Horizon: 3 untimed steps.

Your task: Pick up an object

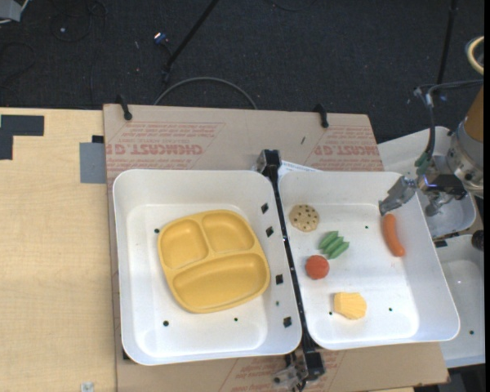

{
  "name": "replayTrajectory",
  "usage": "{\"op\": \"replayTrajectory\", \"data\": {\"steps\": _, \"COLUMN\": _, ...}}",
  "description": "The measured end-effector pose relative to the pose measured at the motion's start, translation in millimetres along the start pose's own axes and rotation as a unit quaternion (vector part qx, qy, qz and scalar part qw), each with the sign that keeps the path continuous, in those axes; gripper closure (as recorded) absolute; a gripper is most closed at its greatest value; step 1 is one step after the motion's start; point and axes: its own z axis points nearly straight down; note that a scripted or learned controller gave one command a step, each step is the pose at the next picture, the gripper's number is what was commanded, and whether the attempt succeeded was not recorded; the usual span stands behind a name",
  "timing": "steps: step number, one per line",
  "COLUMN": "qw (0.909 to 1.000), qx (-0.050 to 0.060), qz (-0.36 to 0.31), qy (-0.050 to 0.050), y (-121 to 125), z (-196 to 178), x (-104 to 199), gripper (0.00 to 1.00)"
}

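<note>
While the pincer (412,188) hangs over the right bin's (441,300) far edge, grip unclear, an orange carrot (393,235) lies just below it.

Two white bins sit side by side on the bench: a left bin (139,333) and a right bin (425,325). The left holds one yellow divided plate (213,260). The right holds five items: one cookie (304,217), one green bean cluster (334,244), one tomato (317,267), one cheese wedge (350,305), one carrot (393,235).
</note>
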Motion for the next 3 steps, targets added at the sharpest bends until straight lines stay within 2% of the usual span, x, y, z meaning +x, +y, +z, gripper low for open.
{"op": "replayTrajectory", "data": {"steps": 1, "qw": 1.0000, "qx": -0.006, "qz": -0.001, "qy": -0.001, "y": 2.0, "z": -6.7, "x": 0.4, "gripper": 0.00}}
{"op": "replayTrajectory", "data": {"steps": 2, "qw": 1.0000, "qx": -0.004, "qz": -0.001, "qy": 0.000, "y": -5.5, "z": 40.4, "x": 3.7, "gripper": 0.00}}
{"op": "replayTrajectory", "data": {"steps": 3, "qw": 1.0000, "qx": -0.003, "qz": -0.001, "qy": 0.000, "y": -5.7, "z": 104.9, "x": 3.4, "gripper": 0.00}}
